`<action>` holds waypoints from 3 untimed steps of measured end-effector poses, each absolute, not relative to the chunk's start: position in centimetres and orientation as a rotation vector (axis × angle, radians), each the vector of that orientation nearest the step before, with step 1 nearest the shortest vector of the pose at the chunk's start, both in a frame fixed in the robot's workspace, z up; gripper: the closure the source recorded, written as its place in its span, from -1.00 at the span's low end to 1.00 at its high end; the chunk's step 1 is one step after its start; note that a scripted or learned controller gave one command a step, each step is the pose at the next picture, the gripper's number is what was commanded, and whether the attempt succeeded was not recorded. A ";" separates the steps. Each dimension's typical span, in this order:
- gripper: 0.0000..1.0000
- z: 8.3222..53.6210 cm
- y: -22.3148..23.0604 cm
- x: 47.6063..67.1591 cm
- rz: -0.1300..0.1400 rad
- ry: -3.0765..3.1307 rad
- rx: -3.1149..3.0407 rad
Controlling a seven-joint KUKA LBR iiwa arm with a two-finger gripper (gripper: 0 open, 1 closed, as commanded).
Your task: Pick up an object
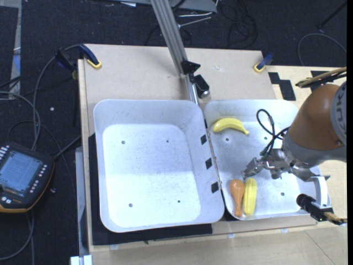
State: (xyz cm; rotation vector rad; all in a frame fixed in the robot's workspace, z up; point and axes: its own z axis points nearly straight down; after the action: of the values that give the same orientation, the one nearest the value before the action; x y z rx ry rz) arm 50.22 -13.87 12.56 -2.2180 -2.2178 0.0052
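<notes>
Nearest the camera, in the right bin, an orange drumstick-shaped toy and a yellow corn-like piece lay touching side by side against the front wall; just above them the gripper hung with its fingers apart and nothing between them, so the pick appeared not yet made; approach seemed done, closing and lifting were left; farther back in that bin a banana lay well apart; the left bin sat beside it.

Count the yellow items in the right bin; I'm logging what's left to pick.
2: a curved yellow banana near the bin's far edge, and a yellow corn cob at its near edge beside an orange drumstick-shaped toy. The arm may hide others.
</notes>
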 end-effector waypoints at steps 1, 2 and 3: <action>-1.00 9.4 -13.8 50.2 0.002 -2.221 -2.220; 1.00 10.6 -13.9 50.3 -0.001 -2.222 -2.223; 1.00 16.8 -13.9 50.0 -0.004 -2.225 -2.224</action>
State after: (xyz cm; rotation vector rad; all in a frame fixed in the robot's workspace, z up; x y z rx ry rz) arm 49.99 -13.93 16.76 -2.2238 -2.2248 -0.0043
